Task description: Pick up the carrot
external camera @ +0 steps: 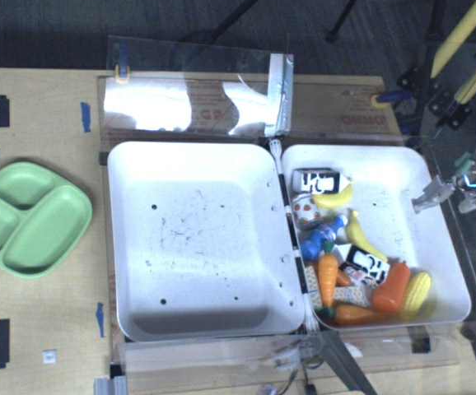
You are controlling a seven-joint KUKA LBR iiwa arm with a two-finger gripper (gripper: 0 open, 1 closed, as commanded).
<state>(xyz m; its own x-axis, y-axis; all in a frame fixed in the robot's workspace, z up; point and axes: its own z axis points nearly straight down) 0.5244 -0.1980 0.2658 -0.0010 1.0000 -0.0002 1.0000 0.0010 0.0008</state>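
Note:
The carrot (327, 276) is a small orange cone lying in the right bin (403, 167), close to that bin's left wall and near its front. It lies among other toy foods and touches a blue item (315, 242) at its far end. A second orange elongated piece (356, 312) lies along the bin's front wall. The gripper (432, 194) appears as a grey metal part at the right bin's right rim, well to the right of the carrot and beyond it. Nothing is seen in it.
Around the carrot lie two yellow bananas (360, 235), a black-and-white box (315, 179), a red-orange pepper (393, 286) and a yellow corn cob (417, 293). The left bin (139, 171) sits beside it. A green divided plate (30, 217) rests on the bench at far left.

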